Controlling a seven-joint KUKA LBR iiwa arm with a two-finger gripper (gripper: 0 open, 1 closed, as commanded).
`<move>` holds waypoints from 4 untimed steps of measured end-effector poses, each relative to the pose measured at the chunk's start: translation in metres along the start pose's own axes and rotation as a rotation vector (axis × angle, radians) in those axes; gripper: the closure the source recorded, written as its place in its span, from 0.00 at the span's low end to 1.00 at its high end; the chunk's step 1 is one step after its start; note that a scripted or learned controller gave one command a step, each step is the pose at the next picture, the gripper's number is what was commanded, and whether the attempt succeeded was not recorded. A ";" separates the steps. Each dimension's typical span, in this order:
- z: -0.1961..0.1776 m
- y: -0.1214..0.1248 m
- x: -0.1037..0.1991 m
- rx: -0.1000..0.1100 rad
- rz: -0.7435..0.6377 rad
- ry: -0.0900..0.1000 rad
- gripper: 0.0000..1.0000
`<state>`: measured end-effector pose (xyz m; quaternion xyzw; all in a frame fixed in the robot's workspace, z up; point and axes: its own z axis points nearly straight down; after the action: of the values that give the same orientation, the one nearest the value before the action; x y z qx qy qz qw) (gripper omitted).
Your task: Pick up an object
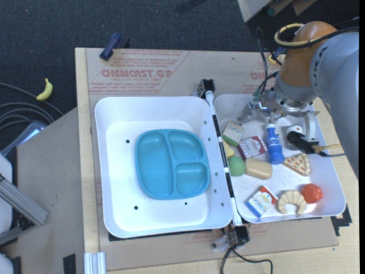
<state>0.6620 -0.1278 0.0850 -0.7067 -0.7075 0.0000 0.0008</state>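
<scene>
The right bin (pixel 336 194) holds several small items: a blue bottle (pixel 274 145), a red and white packet (pixel 252 147), a green ball (pixel 236 165), a tan block (pixel 259 169), a pizza slice (pixel 297 164), a red tomato (pixel 312 193), a croissant (pixel 292 201) and a small carton (pixel 262 201). My gripper (pixel 267 109) hangs low over the bin's far end, just beyond the bottle's cap. Nothing is visibly held in it. The grey arm with its orange band (pixel 302 50) comes in from the upper right.
The left bin (pixel 114 124) carries a blue divided plate (pixel 171 163). A greenish packet (pixel 232 134) lies by the divider between the bins. A black clip (pixel 206 87) sits at the divider's far end. Cables (pixel 17 110) lie off the bench at the left.
</scene>
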 end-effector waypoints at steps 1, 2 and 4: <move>0.000 0.003 0.030 0.001 0.000 0.000 0.00; 0.000 0.005 0.022 -0.002 0.002 -0.001 0.00; 0.000 0.005 0.025 -0.001 0.001 -0.001 0.00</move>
<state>0.6667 -0.1030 0.0851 -0.7071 -0.7071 -0.0001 -0.0001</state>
